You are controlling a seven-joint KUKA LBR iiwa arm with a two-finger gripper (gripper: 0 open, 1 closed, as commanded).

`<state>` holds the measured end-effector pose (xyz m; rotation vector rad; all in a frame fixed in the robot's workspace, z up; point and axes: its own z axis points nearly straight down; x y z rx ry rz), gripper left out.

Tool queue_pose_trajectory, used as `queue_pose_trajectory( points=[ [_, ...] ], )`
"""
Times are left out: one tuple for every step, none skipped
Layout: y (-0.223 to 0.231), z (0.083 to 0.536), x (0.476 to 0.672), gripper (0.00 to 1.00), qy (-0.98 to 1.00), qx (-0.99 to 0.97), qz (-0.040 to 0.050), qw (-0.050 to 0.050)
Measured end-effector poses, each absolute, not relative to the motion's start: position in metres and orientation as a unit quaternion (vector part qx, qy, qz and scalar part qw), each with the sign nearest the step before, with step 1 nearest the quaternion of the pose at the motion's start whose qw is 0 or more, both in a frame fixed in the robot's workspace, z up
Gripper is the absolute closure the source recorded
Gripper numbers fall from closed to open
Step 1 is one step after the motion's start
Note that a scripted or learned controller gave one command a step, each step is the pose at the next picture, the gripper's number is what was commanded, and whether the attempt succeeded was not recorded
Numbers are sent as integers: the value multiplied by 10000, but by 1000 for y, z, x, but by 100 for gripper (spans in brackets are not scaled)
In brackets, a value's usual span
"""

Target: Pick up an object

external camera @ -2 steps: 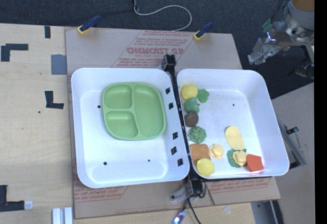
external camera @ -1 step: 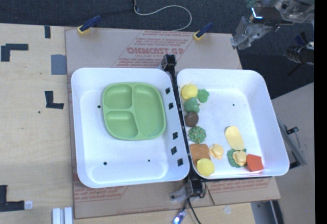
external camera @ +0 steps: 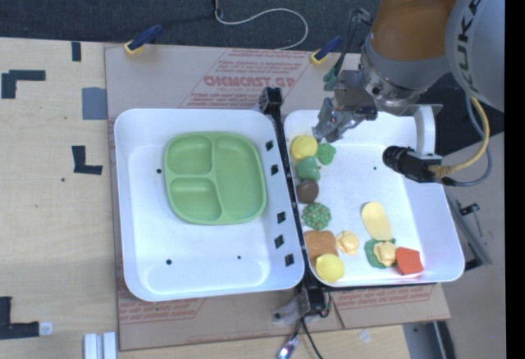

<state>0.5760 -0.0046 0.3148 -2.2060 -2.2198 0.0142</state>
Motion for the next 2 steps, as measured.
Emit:
queue_pose_trajectory(
  points=[
    [51,324,566,100,-7097,-7045,3,10],
    [92,337,545,100,-7095,-7047,-1,9]
  ],
)
